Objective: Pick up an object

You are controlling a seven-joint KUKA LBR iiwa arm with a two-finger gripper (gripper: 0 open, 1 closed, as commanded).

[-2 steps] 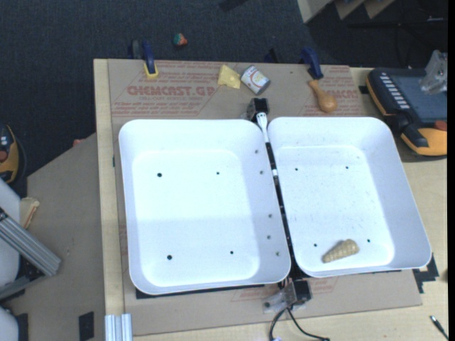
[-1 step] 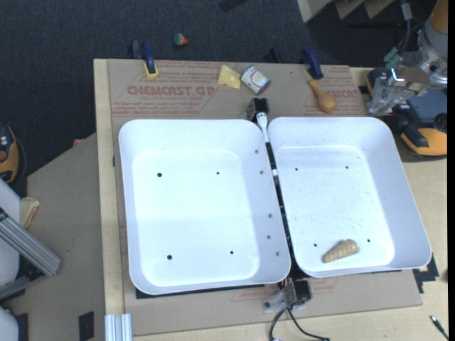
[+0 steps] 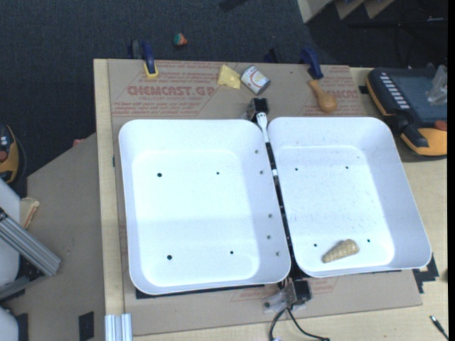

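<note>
Whether the gripper is apart or together cannot be told from this view.

Two shallow white plastic bins sit side by side on the desk (image 3: 185, 89), which is a brown board with red lettering printed across its top edge. The left white bin (image 3: 125, 163) fills the centre-left of the frame, and four small dark dots mark its floor. The right white bin (image 3: 399, 170) fills the centre-right, and its floor is lightly speckled. The two bins touch along a dark seam running down the middle of the frame, with a small black clip (image 3: 260, 109) at the seam's upper end.

A tan, ridged, cone-shaped object (image 3: 342, 250) lies on its side in the lower part of the right bin. It is near the bin's bottom wall, with its narrow end pointing toward the upper right.

Several things rest on the board above the bins. There is a yellow wedge-shaped piece (image 3: 229, 77), and just beside it a small white and grey box (image 3: 255, 80). Farther right lies a brown wooden pear-shaped piece (image 3: 323, 98). Blue clamps (image 3: 148, 54) grip the board's top edge.

A small orange and green item (image 3: 180, 40) sits on the dark carpet in the upper left. A black and yellow handheld controller (image 3: 405, 105) lies at the right edge of the frame. Black cables (image 3: 291, 315) trail off at the bottom centre.
</note>
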